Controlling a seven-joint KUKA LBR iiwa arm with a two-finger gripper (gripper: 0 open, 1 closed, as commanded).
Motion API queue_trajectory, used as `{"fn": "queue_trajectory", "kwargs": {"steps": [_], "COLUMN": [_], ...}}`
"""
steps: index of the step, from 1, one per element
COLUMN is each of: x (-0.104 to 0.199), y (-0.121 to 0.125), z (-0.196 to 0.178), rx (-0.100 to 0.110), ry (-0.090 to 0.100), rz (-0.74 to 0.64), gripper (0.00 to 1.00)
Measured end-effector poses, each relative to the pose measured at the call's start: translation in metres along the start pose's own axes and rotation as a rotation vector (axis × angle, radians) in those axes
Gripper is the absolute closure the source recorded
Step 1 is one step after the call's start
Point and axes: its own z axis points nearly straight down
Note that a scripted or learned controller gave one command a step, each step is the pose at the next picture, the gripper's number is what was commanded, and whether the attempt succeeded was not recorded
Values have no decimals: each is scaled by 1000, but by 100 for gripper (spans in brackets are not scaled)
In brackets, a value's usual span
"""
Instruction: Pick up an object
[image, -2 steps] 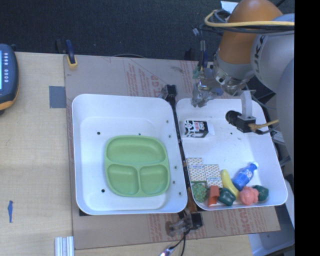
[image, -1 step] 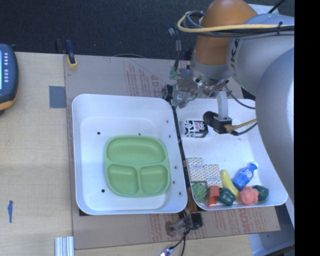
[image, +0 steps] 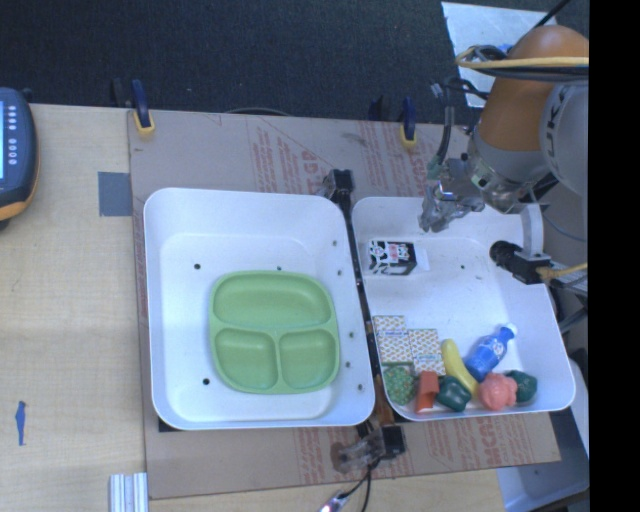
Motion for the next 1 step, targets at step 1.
{"fn": "queue_trajectory", "kwargs": {"steps": [1], "x": [47], "y": [8], "z": [-11], "rx": [-3], "ry": [1], "rz": [-7], "gripper": [100]}}
